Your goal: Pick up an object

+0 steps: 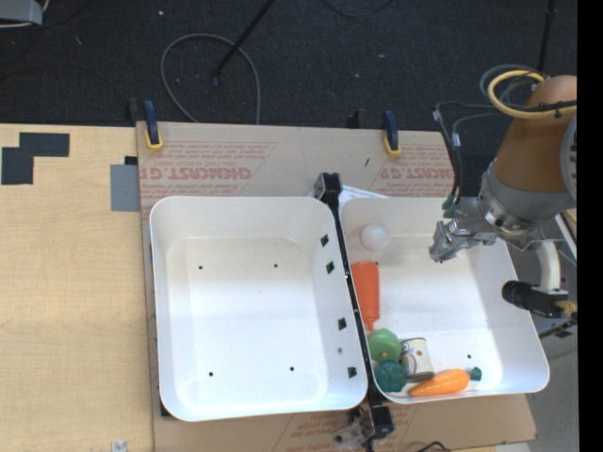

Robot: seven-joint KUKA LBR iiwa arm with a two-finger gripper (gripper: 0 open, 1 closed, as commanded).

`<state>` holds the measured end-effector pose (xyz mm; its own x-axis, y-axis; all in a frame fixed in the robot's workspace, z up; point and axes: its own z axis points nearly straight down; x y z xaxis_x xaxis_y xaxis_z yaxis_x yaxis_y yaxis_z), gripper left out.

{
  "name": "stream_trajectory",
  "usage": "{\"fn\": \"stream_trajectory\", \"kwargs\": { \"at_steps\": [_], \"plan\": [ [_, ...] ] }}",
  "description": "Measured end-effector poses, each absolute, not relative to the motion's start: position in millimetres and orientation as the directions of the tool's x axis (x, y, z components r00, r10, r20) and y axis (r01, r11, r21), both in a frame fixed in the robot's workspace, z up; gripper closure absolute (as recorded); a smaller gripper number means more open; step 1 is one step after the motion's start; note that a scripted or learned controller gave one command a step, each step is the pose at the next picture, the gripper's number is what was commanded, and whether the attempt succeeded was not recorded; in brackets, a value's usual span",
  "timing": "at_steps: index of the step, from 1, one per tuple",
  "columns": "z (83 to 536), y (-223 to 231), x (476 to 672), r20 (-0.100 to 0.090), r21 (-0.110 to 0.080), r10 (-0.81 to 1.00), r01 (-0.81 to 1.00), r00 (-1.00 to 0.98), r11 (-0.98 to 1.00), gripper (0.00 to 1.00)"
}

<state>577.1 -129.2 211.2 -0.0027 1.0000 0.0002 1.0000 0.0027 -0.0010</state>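
Right bin, contents: white ball near the far left corner; orange block along the left wall; green toy, teal piece, small can and carrot crowded at the near edge.

Left bin: bare.

End effector: above the right bin's far side, to the right of the ball; whether its fingers are apart or together, you cannot tell.

Advice: you would do best to take the ball or block, each standing apart. Centre over it before descending; keep off the wall. The near cluster likely invites a fouled grasp.
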Motion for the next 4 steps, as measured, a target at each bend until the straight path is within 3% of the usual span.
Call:
{"fn": "stream_trajectory", "kwargs": {
  "at_steps": [1, 4],
  "plan": [
    [213.0, -78.4, 586.6, 0.001, -0.001, 1.000, 1.000, -0.003, 0.003, 1.00],
    [217.9, 75.7, 581.4, 0.001, -0.001, 1.000, 1.000, -0.003, 0.003, 1.00]
  ]
}}
